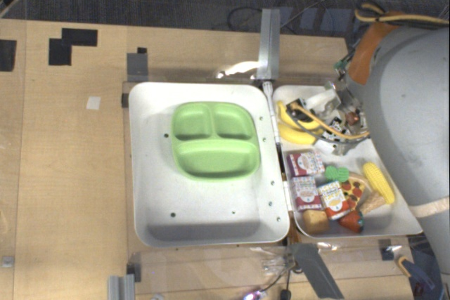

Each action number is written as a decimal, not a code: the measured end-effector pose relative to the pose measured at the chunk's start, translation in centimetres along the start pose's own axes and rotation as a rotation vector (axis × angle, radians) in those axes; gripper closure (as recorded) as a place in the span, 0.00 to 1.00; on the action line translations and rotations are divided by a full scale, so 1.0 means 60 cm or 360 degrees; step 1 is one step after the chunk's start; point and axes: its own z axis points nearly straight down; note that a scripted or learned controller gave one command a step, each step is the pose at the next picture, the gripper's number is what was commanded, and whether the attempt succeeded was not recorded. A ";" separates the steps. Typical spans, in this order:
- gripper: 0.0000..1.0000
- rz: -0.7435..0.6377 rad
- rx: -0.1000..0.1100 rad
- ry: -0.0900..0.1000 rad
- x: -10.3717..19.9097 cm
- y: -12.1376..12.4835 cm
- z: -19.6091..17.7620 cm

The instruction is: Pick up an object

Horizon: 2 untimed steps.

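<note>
Hand (336,124) low in right bin (404,225), beside banana (294,133).

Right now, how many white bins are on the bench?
2. The left bin holds a green divided plate. The right bin, touching its side, holds the toy food; the arm covers part of it.

Left bin (148,172) with a green tray

The green three-compartment tray (214,139) lies flat toward the white bin's 12 o'clock side, on the tan bench (63,172).
</note>
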 end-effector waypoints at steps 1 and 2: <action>0.00 0.0089 0.0004 -0.0010 0.043 -0.020 0.000; 0.00 0.0081 0.0013 -0.0012 0.042 -0.010 0.000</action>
